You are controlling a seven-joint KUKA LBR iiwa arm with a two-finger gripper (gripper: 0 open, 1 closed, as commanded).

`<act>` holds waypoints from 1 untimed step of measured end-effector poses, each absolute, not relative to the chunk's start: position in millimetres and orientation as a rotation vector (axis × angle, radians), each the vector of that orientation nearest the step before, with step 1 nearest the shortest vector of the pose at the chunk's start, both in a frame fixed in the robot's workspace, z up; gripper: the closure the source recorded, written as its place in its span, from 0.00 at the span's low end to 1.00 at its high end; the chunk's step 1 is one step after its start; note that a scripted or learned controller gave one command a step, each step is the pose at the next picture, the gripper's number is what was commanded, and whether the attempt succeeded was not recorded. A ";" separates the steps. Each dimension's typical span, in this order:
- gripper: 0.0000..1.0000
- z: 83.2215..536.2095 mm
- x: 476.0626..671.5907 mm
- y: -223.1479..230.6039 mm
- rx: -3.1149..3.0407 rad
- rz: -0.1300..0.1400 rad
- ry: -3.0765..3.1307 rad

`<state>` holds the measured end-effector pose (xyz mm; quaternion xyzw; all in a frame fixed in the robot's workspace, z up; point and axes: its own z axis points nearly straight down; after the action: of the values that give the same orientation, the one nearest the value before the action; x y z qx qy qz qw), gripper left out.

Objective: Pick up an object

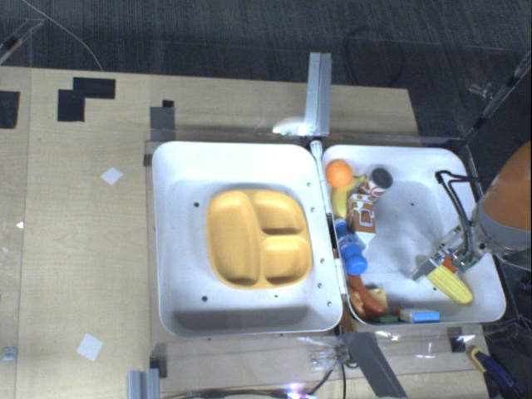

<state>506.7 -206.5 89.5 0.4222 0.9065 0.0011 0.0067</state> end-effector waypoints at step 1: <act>1.00 103.4 511.1 -206.5 1.307 0.005 2.828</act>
<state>511.1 -206.5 103.4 0.4194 0.9077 0.0015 0.0130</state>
